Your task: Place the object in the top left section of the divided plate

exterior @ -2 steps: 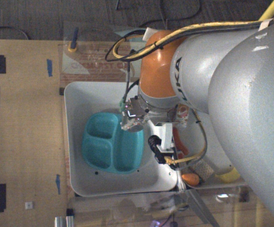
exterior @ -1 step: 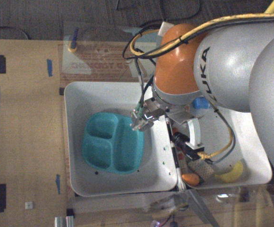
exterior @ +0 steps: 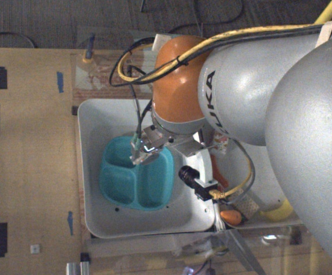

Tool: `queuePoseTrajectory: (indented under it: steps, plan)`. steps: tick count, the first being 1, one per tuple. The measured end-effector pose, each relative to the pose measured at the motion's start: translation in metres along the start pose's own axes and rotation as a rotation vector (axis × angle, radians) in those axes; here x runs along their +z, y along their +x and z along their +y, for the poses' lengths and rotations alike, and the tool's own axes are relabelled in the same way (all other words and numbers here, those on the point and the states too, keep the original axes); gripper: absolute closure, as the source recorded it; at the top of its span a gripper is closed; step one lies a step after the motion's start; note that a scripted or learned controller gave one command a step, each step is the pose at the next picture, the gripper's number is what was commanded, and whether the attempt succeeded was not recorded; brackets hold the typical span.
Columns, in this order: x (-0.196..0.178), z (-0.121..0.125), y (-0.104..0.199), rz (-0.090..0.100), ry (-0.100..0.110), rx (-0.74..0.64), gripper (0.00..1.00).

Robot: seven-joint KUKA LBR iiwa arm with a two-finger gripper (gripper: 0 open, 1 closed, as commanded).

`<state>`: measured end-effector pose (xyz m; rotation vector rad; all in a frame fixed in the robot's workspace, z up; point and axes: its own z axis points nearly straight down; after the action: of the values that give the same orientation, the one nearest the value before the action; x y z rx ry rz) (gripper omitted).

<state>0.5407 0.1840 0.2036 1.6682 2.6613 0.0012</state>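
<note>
A teal divided plate [exterior: 123, 179] lies in the left white bin [exterior: 94, 125], with one small section at the upper left and larger ones below and to the right. My gripper [exterior: 143, 152] hangs low over the plate's upper edge, near the ridge between the sections. The grey arm with its orange band [exterior: 177, 85] reaches in from the right and covers the plate's upper right corner. I cannot make out any object at the gripper's tip.
The right bin is mostly hidden by the arm. At its lower edge lie an orange object [exterior: 230, 216] and a yellow one [exterior: 277, 212]. A red-orange item [exterior: 218, 175] shows under the wrist. Blue tape marks [exterior: 60, 82] dot the wooden bench.
</note>
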Motion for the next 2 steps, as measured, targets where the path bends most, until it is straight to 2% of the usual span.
queuePoseTrajectory:
  steps: [1, 2]
  plan:
    - [0.016, -0.078, -0.019, 0.002, 0.002, -0.246, 1.0]
    - [0.001, -0.064, -0.046, -0.001, -0.003, -0.543, 1.0]
